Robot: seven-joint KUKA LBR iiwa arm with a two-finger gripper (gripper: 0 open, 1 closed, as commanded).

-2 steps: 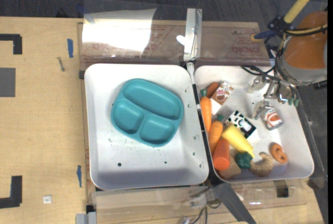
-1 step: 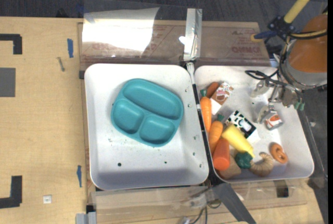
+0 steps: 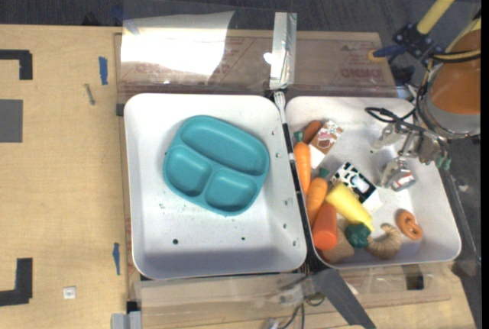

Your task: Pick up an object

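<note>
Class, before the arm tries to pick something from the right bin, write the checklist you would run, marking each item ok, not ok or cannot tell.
1. Gripper above the right bin: ok.
2. Nothing between its fingers: cannot tell.
3. Things to pick in the bin: ok, carrot, yellow corn, small doughnut.
4. A thing lying apart: ok, the doughnut.
5. Gripper right above a thing: not ok, bare floor below.
6. Teal tray out of the way: ok, left bin.

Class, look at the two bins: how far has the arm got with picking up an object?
Done: the gripper is over the right bin. In hand: nothing visibly between the fingers. Left: the whole pick; the toy carrots, yellow corn and small doughnut lie in that bin, the teal divided plate in the left bin.
</note>
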